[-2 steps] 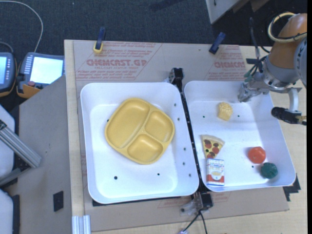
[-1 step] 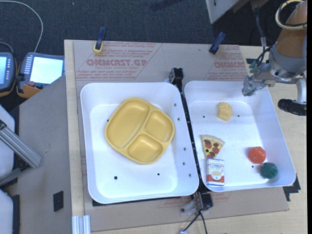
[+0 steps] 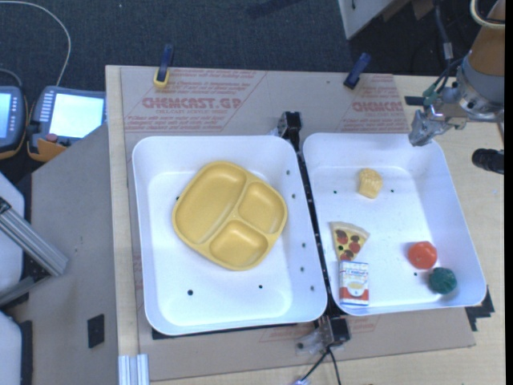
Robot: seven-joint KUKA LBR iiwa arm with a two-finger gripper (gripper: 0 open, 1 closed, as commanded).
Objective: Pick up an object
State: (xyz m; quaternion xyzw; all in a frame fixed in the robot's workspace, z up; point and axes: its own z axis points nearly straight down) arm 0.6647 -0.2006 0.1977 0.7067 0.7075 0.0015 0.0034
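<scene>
The right bin (image 3: 457, 207) holds a pale yellow lumpy piece (image 3: 369, 183) near its back, a pizza slice (image 3: 349, 240) and a small red and white carton (image 3: 355, 283) near its left front, and a red ball (image 3: 422, 254) beside a dark green ball (image 3: 442, 281) at its front right. My gripper (image 3: 422, 131) hangs above the bin's back right corner, apart from all of these. Nothing shows between its fingers.
A yellow divided plate (image 3: 230, 214) lies in the left bin (image 3: 152, 215). Clamps stand at the board's back edge, one with a yellow tip (image 3: 163, 76) and one blue (image 3: 357, 70). A black bracket (image 3: 290, 124) joins the bins at the back.
</scene>
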